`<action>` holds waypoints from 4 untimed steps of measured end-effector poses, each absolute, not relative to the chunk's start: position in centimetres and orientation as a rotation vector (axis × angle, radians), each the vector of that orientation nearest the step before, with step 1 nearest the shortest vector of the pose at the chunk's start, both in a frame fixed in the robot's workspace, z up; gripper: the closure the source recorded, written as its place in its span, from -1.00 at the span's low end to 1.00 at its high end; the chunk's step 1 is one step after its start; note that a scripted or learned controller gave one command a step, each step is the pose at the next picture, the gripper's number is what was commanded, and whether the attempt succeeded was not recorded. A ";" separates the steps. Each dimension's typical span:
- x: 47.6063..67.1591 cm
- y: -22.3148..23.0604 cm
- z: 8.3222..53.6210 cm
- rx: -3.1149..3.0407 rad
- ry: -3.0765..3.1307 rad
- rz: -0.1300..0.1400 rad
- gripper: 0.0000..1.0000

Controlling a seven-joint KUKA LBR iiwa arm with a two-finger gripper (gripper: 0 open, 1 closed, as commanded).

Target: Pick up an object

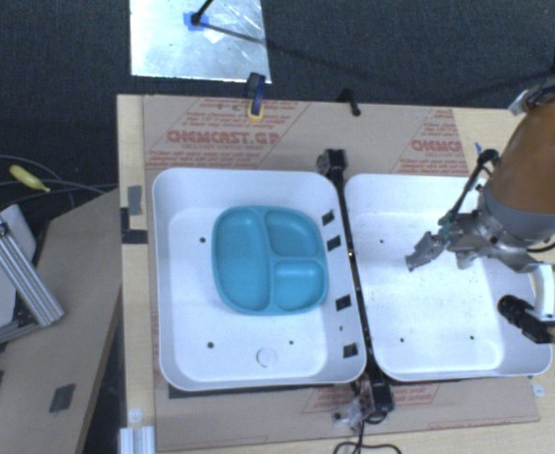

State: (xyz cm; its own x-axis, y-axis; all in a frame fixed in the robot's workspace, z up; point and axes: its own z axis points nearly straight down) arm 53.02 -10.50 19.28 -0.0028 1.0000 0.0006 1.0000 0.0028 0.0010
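Note:
A blue divided plate (268, 258) lies flat in the middle of the left bin (178, 206). A small white disc (266, 356) rests near that bin's front wall. My gripper (421, 254) hangs over the middle of the right bin (390, 348), pointing left towards the divider, a good way right of the plate. Nothing shows in it. The grey arm with its orange band (542, 154) comes in over the right bin's right side.
Black clips (338, 244) line the seam between the two bins. A black part of the arm (523, 315) sits low over the right bin's front right corner. Cardboard (220, 135) lies under the bins, with a yellow clamp (255, 97) at its back edge.

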 end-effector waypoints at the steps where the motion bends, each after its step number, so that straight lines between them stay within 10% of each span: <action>1: 52.6 6.5 18.4 2.203 2.246 0.008 -1.00; 2: 59.3 7.6 18.5 2.211 2.226 0.009 -1.00; 3: 61.9 12.9 27.3 2.207 2.227 0.018 -1.00; 4: 56.9 13.2 35.2 2.212 2.226 0.014 -1.00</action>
